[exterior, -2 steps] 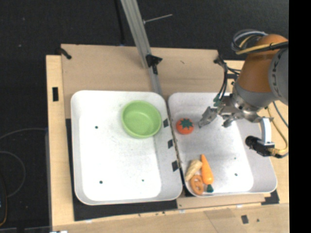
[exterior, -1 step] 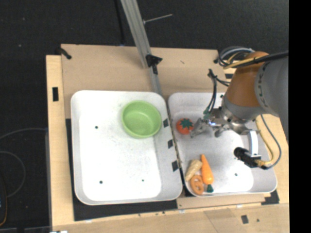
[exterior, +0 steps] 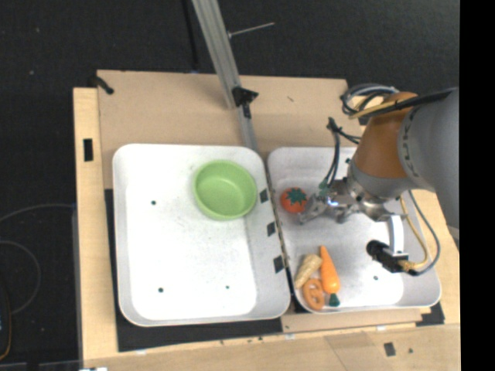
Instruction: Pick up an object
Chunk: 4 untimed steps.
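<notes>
- Sitting in the left bin [exterior: 139, 284], a green bowl [exterior: 225, 190] rests near its upper right corner, well apart from the arm.
- Near the front edge of the right bin [exterior: 402, 288], an orange carrot [exterior: 329, 269], a pale piece [exterior: 307, 267] and an orange slice [exterior: 313, 293] lie touching.
- A small red-orange tomato [exterior: 293, 199], round with a green top, sits by the right bin's left wall.
- The gripper [exterior: 319, 209] hangs just beside the tomato; whether it is released or clenched cannot be told.

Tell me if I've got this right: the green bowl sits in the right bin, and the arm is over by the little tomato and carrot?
Not quite. The camera view shows the green bowl in the left bin. The rest stands: the gripper is in the right bin, beside the tomato, with the carrot nearer the front.
</notes>
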### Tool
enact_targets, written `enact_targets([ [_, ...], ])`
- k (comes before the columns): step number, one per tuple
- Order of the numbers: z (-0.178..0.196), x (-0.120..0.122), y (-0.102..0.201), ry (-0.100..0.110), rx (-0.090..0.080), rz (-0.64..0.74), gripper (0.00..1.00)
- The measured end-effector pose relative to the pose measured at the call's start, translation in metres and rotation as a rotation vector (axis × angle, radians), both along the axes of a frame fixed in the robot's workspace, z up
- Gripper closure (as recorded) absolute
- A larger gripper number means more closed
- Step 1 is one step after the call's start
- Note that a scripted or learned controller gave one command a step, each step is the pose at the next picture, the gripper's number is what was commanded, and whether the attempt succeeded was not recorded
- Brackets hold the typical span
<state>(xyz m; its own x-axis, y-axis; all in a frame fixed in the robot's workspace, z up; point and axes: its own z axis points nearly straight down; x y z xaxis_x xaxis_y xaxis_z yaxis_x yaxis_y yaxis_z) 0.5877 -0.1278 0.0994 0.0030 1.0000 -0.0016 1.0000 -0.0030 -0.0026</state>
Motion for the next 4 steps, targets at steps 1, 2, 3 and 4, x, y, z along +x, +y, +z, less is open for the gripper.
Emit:
enact_targets([
  [1,0.013,0.002,-0.001,-0.006,0.000,-0.006,1.00],
  [2,0.056,0.002,-0.001,-0.008,0.000,-0.001,1.00],
  [3,0.112,0.014,-0.002,-0.010,0.000,0.005,1.00],
  [4,0.122,0.014,-0.002,-0.005,0.001,0.007,1.00],
])
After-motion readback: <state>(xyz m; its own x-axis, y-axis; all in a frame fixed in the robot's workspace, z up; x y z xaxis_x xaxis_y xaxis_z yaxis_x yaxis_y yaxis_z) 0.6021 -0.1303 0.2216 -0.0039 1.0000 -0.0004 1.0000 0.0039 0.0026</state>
